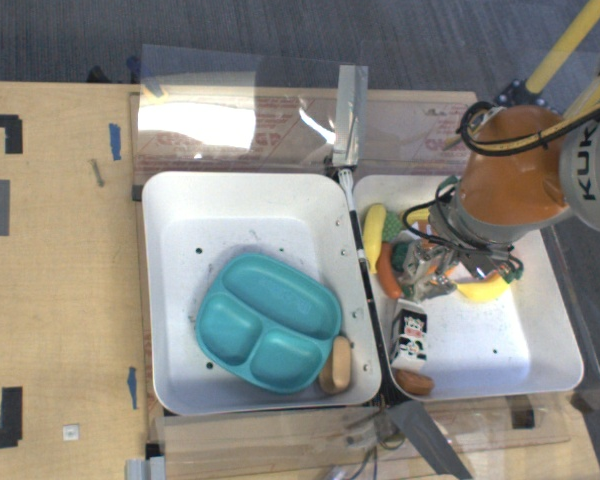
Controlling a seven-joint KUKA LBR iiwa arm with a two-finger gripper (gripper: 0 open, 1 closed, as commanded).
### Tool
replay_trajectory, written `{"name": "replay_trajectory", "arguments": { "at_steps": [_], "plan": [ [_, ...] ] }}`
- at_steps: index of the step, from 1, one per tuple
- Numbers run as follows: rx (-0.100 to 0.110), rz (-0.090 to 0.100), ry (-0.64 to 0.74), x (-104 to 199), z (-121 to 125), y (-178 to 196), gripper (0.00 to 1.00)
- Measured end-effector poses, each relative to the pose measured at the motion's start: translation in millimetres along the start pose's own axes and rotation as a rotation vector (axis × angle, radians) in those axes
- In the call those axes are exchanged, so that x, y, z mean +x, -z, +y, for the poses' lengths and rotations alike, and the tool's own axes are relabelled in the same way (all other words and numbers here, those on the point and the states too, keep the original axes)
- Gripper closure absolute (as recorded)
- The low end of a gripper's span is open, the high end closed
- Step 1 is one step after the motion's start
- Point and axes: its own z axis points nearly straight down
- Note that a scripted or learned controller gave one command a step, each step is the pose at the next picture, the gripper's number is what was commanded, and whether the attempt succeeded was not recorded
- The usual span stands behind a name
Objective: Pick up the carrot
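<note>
Wooden bench (50, 298) bears two white bins (180, 228), teal tray (268, 320) inside.

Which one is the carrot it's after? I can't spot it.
Look in the right-hand bin, along its left wall. The carrot is the small orange piece lying just below the yellow corn cob, left of the arm's tool. It is brighter orange than the brownish sausage further down.

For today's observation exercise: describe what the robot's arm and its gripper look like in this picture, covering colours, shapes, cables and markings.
The robot arm is rounded, with a grey casing bearing part of a dark letter marking at the view's right edge and a broad glossy orange band above the wrist. Black cables loop over that band. A yellow tube runs diagonally up to the right. The metal two-finger gripper is silvery grey with dark parts.
</note>
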Motion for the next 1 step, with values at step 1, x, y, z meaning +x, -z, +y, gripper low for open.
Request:
{"name": "replay_trajectory", "arguments": {
  "at_steps": [1],
  "plan": [
    [0.000,-0.005,-0.001,-1.8,1.2,9.6,1.00]
  ]
}}
